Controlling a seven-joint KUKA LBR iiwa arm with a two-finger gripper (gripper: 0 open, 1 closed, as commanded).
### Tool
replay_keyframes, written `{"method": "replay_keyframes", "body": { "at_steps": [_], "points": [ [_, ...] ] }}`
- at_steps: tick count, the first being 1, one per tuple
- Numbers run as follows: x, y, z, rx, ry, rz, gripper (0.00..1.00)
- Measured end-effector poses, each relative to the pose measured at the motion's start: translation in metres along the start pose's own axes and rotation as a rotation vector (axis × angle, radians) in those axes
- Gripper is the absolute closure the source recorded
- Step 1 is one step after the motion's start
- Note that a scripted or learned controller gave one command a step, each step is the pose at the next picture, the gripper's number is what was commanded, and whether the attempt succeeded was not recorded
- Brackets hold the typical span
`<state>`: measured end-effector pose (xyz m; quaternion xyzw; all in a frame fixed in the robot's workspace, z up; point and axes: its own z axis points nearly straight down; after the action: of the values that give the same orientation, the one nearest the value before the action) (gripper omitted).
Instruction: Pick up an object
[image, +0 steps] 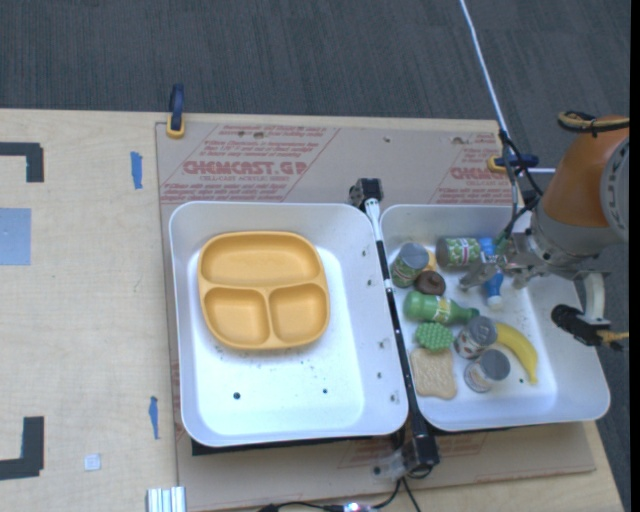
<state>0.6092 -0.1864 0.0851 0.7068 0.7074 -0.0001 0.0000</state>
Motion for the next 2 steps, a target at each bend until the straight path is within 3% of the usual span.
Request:
{"method": "replay_keyframes", "body": {
  "at_steps": [1, 2],
  "points": [
    [-0.001, 0.001, -0.009, -0.002, -0.001, 0.000, 1.00],
    [0.045, -0.044, -0.080, 0.005, 0.002, -0.001, 1.00]
  ]
}}
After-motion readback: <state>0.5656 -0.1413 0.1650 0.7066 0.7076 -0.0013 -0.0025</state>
